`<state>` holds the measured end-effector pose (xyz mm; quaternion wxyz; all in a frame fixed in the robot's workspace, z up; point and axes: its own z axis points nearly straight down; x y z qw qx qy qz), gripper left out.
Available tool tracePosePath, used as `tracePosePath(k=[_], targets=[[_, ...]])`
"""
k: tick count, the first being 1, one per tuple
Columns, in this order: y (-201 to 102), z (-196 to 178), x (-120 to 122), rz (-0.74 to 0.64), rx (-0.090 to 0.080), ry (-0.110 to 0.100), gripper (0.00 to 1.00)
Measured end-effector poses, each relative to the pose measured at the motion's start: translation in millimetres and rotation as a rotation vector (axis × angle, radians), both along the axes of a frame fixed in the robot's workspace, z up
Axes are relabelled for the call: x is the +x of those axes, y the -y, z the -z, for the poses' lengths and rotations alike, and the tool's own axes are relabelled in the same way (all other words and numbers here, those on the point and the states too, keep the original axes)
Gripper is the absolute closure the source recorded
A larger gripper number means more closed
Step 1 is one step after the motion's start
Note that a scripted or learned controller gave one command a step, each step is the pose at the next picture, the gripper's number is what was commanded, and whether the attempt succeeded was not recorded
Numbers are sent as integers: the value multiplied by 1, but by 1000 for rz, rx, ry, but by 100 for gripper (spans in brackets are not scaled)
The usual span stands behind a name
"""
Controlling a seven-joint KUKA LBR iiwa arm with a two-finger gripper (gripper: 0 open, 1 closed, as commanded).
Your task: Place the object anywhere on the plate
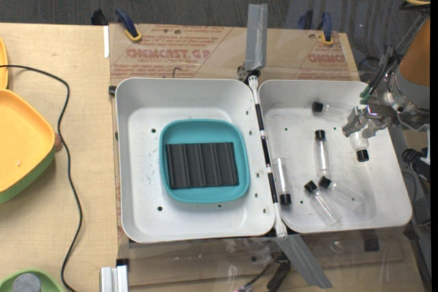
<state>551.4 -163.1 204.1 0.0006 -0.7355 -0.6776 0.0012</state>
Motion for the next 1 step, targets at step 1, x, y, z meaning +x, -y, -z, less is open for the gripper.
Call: tracePosePath(k=[1], targets=[[0, 0, 0, 0, 0, 0, 0]])
